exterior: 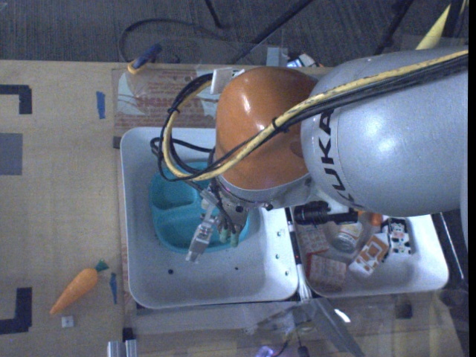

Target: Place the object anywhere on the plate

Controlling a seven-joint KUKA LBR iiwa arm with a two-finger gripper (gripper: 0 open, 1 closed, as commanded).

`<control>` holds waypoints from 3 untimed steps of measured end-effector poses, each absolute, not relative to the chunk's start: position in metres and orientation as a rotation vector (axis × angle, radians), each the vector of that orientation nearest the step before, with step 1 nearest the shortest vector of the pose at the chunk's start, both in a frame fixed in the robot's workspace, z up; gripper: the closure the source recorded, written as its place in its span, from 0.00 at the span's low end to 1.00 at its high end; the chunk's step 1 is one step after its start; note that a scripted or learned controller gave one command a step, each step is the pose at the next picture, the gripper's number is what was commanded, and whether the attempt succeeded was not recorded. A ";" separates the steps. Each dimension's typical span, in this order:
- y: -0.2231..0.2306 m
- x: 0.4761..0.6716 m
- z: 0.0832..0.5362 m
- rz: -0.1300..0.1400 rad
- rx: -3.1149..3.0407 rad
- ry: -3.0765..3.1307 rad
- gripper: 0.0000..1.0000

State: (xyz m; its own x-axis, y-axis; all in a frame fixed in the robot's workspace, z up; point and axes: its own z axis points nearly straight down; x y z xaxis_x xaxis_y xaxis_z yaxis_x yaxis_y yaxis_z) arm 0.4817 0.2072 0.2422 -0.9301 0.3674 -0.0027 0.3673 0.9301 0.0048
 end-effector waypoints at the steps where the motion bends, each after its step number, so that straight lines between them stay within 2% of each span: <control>1: 0.208 0.483 0.252 0.012 0.587 3.079 1.00; 2: 0.208 0.483 0.252 0.012 0.587 3.080 0.00; 3: 0.208 0.484 0.263 0.017 0.587 3.076 1.00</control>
State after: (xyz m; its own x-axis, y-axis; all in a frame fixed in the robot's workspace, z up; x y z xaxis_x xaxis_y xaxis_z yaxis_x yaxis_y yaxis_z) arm 0.4842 0.2082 0.2625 -0.9298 0.3680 -0.0076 0.3679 0.9298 0.0126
